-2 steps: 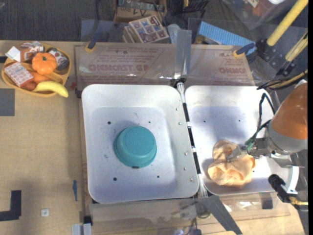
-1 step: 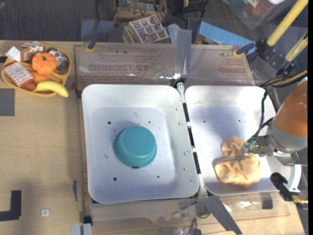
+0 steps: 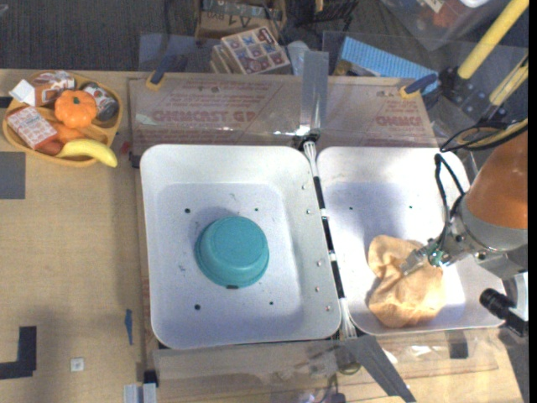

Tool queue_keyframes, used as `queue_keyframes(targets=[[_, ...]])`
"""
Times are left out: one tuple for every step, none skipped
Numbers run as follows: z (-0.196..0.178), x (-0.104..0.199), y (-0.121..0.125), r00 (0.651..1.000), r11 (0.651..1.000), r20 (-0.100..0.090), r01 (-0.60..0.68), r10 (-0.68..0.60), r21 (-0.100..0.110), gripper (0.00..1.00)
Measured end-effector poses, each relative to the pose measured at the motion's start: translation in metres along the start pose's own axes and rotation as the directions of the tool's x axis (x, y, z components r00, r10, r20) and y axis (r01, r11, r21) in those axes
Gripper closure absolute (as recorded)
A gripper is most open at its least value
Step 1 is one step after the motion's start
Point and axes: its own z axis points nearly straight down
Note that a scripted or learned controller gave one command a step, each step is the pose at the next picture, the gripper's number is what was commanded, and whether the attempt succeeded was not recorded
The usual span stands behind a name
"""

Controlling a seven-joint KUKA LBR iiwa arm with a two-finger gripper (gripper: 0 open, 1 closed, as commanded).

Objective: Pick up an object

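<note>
The thing in play looks like the cloth [image 3: 405, 284], a crumpled tan rag bunched up in the lower part of the right bin [image 3: 369, 175], lower right of the frame. It's soft and floppy, surely very light, nothing fragile about it. My guess is it'll sag and drape the moment it's lifted, so pinching a raised fold or ridge is the way to go rather than trying to scoop the whole wad. The folds near its upper right edge stick up most, which makes them the easiest bite. Fabric isn't slippery, but a thin pinch could slide out if only one layer gets caught.

The gripper [image 3: 422, 260] is right down at that upper right edge of the cloth, coming in from the right side of the frame. The fingers look spread a little with their tips on or in the fabric, but I can't make out any cloth actually pinched between them, so I wouldn't call it held.

Containers: the right bin has the cloth in it. The left bin [image 3: 168, 175] has a teal bowl [image 3: 233, 251] sitting upside down near its middle, well apart from the cloth. Upper left of the frame there's a yellow dish [image 3: 17, 133] on the bench with toy food: a pumpkin [image 3: 76, 107], a banana [image 3: 89, 150] and a few small boxes.
</note>
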Motion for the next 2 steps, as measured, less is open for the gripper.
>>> queue_keyframes(targets=[[-0.057, 0.022, 0.031, 0.991, 0.991, -0.001, -0.137, 0.137, 0.002, 1.00], [-0.100, 0.090, 0.106, 0.999, 0.999, -0.001, -0.049, 0.049, 0.001, 1.00]])
